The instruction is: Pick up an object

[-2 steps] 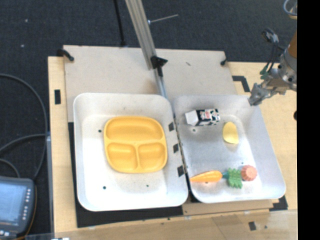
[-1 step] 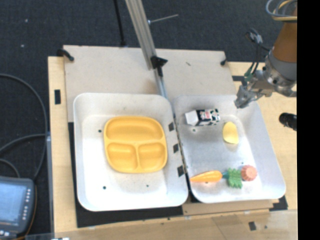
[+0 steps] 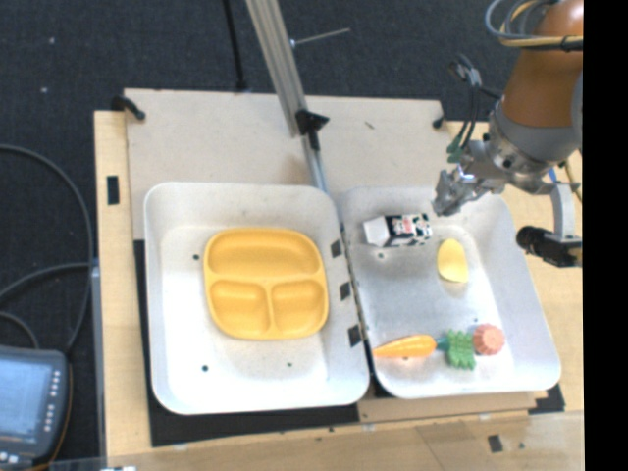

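The claw (image 3: 449,196) is seen above the right bin (image 3: 510,253) at its 12 o'clock rim; whether it is open cannot be told. Within that bin lie a toy truck (image 3: 397,229), a yellow lemon-like piece (image 3: 452,261), a carrot (image 3: 404,346) and a strawberry (image 3: 488,339). A yellow divided tray (image 3: 265,283) sits in the left bin (image 3: 177,263). The desk (image 3: 226,135) is pale wood over dark carpet (image 3: 98,27).

We take this for a robotics lab. A plywood worktop (image 3: 392,145) stands on dark carpet (image 3: 98,27), an aluminium rail (image 3: 275,42) is clamped at its back edge, loose cables (image 3: 39,214) trail across the floor, and a control pendant with a screen (image 3: 29,400) lies at the lower left.
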Robot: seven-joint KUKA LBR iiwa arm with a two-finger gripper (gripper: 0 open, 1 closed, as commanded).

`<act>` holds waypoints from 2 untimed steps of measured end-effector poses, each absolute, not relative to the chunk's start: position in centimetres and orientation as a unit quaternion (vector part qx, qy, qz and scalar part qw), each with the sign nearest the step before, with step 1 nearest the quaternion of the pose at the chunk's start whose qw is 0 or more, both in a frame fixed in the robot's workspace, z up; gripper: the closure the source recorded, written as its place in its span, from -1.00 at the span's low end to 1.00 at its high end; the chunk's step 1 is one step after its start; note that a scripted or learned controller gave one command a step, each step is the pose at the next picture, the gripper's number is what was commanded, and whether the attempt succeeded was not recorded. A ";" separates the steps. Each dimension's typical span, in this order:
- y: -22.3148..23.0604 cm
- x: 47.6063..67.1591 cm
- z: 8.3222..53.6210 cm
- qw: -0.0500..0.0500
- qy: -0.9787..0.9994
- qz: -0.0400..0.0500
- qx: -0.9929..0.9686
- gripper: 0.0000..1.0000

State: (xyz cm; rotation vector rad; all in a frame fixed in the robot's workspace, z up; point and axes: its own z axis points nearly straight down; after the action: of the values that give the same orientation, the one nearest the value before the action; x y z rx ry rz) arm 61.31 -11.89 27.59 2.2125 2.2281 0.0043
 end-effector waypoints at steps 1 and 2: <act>-6.4 61.3 26.3 0.000 0.709 0.000 0.705 1.00; -1.9 61.1 25.3 0.000 0.709 0.000 0.705 1.00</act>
State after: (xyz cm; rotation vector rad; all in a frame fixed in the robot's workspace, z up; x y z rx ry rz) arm 61.09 -1.88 25.27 2.2152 2.2280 0.0006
